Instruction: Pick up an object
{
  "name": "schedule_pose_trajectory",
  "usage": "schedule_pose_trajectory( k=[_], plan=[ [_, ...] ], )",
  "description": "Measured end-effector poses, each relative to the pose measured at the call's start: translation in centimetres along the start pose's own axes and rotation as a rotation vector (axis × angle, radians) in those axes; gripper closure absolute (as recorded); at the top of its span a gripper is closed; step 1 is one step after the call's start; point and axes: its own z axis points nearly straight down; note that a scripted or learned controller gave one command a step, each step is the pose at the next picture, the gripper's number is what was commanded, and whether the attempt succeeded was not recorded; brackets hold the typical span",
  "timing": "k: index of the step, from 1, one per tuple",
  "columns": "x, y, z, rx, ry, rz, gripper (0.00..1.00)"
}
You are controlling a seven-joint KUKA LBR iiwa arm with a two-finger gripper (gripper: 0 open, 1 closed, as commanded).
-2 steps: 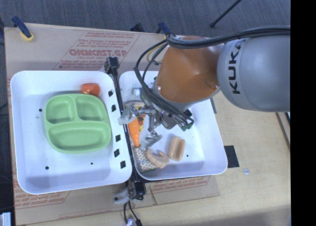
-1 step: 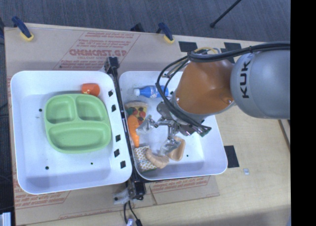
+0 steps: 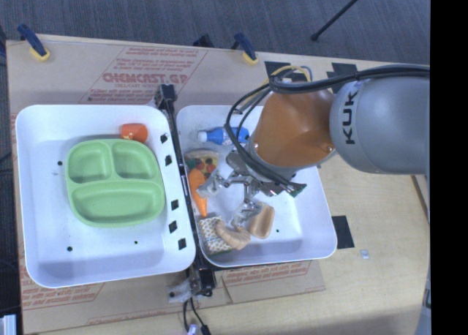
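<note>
My gripper (image 3: 230,202) hangs low over the middle of the right bin (image 3: 314,216), under the orange wrist band. It looks open, and I see nothing between its fingers. One fingertip (image 3: 208,186) is next to an orange carrot-like piece (image 3: 197,182). The other fingertip (image 3: 246,216) sits just left of a brown bread roll (image 3: 262,221). A tan curved pastry (image 3: 232,237) and a checked waffle-like piece (image 3: 210,229) lie at the bin's front. A blue and white bottle (image 3: 216,136) lies at the back. The arm hides part of the bin's right half.
A small multicoloured item (image 3: 203,159) lies behind the carrot piece. The left bin (image 3: 36,202) holds a green divided plate (image 3: 115,181) and a red-orange object (image 3: 134,133) behind it. A black divider (image 3: 178,180) with clips runs between the bins.
</note>
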Motion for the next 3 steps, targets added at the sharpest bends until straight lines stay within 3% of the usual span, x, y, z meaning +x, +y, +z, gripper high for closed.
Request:
schedule_pose_trajectory(
  k=[1, 2, 3],
  plan=[
    [-0.6, -0.9, 0.4, -0.003, 0.006, 0.030, 0.00],
    [-4.2, -4.9, 0.4, -0.003, 0.005, 0.003, 0.00],
    [-6.4, -8.1, 0.8, -0.028, 0.049, 0.030, 0.00]
  ],
)
